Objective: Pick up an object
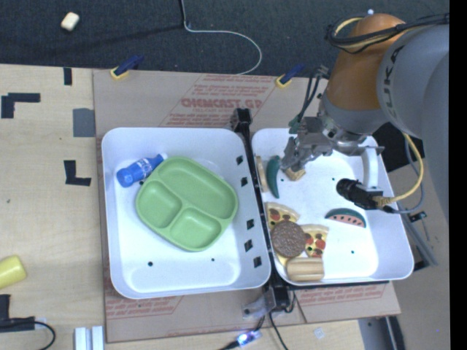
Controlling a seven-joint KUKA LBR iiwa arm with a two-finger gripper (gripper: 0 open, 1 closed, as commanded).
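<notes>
My gripper (pixel 295 168) hangs over the back left part of the right bin (pixel 379 257). A small tan piece (pixel 294 173) shows between its fingertips, and the fingers are shut on it. Just left of it a dark green toy vegetable (pixel 272 176) lies against the bin's left wall. Nearer the front lie a pizza slice (pixel 280 214), a brown round cookie (pixel 288 239), a second pizza slice (pixel 317 240), a tan bread roll (pixel 304 269) and a watermelon slice (pixel 345 218).
The left bin (pixel 124 268) holds a green divided plate (pixel 186 203) and a blue bottle (pixel 139 170) at its back left. A black cylinder with cables (pixel 355 191) hangs off the arm over the right bin. A yellow object (pixel 10 270) lies on the bench at far left.
</notes>
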